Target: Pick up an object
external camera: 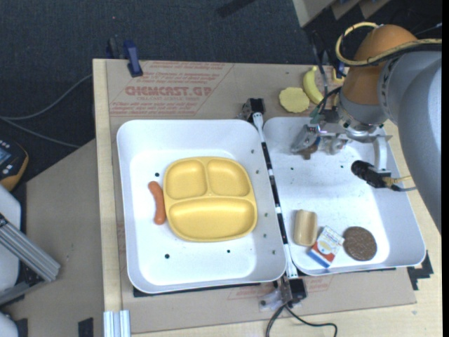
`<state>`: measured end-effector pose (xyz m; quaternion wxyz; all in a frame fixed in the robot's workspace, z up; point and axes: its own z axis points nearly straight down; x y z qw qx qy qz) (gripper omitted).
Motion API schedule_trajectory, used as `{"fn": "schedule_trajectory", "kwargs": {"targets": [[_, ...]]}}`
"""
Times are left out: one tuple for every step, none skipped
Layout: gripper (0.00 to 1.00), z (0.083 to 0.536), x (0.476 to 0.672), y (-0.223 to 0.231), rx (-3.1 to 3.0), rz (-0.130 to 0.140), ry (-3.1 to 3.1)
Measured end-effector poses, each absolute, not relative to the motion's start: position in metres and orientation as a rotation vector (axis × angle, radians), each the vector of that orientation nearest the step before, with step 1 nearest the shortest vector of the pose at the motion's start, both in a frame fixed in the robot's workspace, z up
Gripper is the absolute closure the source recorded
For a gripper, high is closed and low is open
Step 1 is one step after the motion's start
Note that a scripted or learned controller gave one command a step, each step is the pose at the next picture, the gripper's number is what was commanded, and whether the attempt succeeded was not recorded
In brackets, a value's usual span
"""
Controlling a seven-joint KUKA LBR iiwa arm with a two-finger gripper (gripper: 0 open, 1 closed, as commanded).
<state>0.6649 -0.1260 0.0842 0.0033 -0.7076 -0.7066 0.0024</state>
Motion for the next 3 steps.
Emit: {"fn": "schedule_trajectory", "kwargs": {"targets": [[0.00, 0.084, 0.665, -0.139, -2.219, 0.008, -2.214], [0.00, 0.080, 0.663, -0.188, -2.192, 0.010, -2.203], [1.00, 0.096, 0.667, -0.198, -2.222, -0.001, -2.225]]}}
